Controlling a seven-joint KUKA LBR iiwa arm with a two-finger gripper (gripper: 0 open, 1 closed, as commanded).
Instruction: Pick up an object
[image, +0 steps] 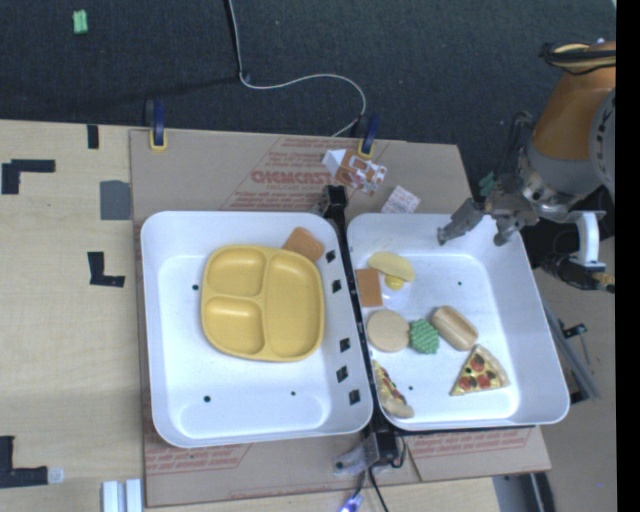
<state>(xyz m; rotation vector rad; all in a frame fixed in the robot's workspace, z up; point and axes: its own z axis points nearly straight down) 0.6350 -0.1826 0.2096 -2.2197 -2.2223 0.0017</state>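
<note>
My gripper (480, 229) hovers over the far right corner of the right bin (520, 405), its two fingers spread open with nothing between them. Toy foods lie below and to its left in that bin: a yellow banana piece (391, 266), a brown square slice (368, 288), a round tan cookie (388, 331), a green piece (425, 338), a hot dog bun (455, 326), a pizza slice (480, 372) and a small mixed piece (392, 392) by the near left wall. All lie apart from the gripper.
The left bin (170, 400) carries a yellow divided plate (263, 302) and an orange-brown piece (303, 243) at its far right corner. Paper tags (357, 172) and a clamp (368, 132) sit behind the bins. A cable (300, 80) runs across the dark floor.
</note>
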